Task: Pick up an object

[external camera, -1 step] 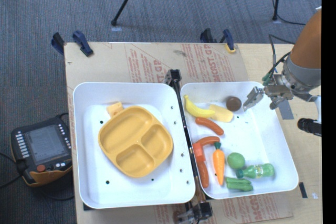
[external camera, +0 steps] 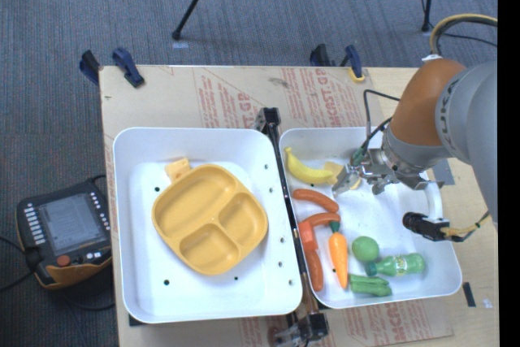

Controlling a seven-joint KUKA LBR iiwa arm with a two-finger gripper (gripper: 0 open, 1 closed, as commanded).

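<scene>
My gripper [external camera: 361,181] hangs low in the right bin [external camera: 443,211], at its upper middle. Its fingers stand open, with nothing between them. The left fingertip [external camera: 346,181] sits just off the right end of a yellow banana [external camera: 311,169]. Below the banana lie two orange-red sausages [external camera: 315,198] [external camera: 318,220], a long red pepper [external camera: 312,258] and a carrot [external camera: 338,253]. To the right of these are a green ball [external camera: 365,248], a green bottle [external camera: 398,264] and a green pickle [external camera: 370,285].
The left bin [external camera: 138,175] holds a yellow divided plate [external camera: 210,217]. A black divider [external camera: 280,175] runs between the bins. A teach pendant [external camera: 65,232] lies on the floor to the left. Clamps [external camera: 126,65] grip the bench's far edge.
</scene>
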